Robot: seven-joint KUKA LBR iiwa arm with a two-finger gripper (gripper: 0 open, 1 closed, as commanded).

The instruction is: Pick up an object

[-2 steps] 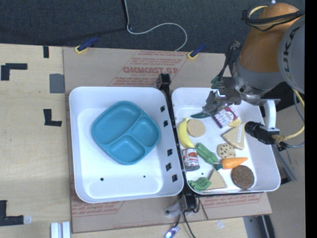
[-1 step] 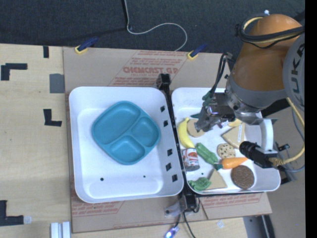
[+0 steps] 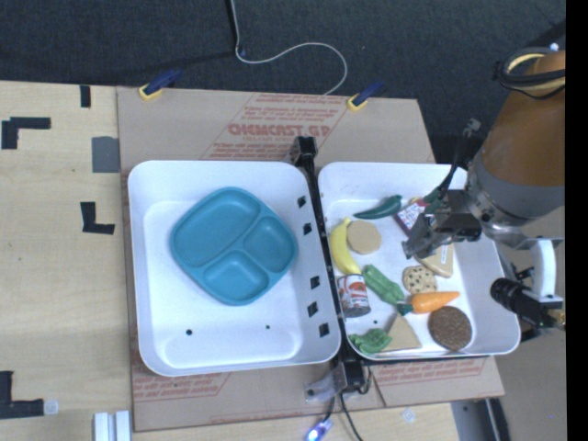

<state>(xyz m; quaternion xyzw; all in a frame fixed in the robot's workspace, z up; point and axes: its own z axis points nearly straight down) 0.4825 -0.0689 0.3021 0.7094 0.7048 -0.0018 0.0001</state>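
Dark two-finger gripper point(image 3: 424, 237): right of frame, low over the right white bin point(image 3: 487, 338)'s toy food; finger state indeterminable.

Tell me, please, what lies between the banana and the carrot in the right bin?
In the camera view, a green pickle-like piece lies slantwise between the banana and the carrot.

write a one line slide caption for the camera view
Gripper poised over toy food in the right bin, near the cookie; blue divided plate in the left bin.
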